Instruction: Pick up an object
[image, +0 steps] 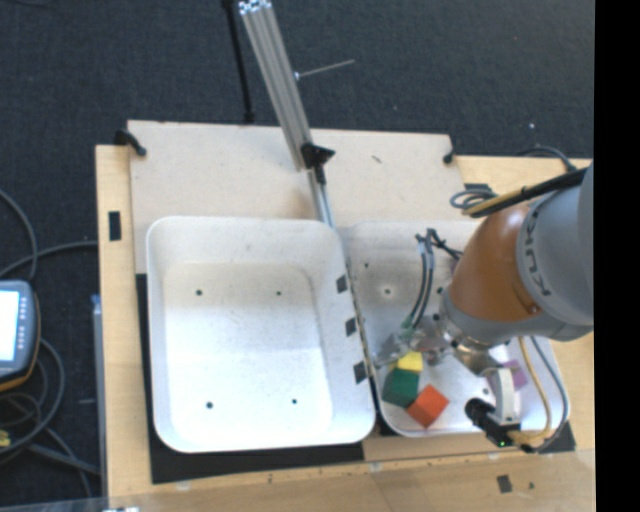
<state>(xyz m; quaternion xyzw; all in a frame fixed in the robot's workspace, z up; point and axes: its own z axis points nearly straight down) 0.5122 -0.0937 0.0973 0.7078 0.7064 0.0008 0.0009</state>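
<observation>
Camera view: the arm (520, 265) hangs over the right bin (385, 260), its gripper (432, 345) low by the blocks, placed for a grab. Yellow block (409, 362), green block (401, 387) and orange block (428, 405) cluster near its front-left corner. Finger state: perhaps hidden; I cannot tell.

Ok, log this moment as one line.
arm over right bin | green block, orange block, yellow block below | grasp unconfirmed
</observation>
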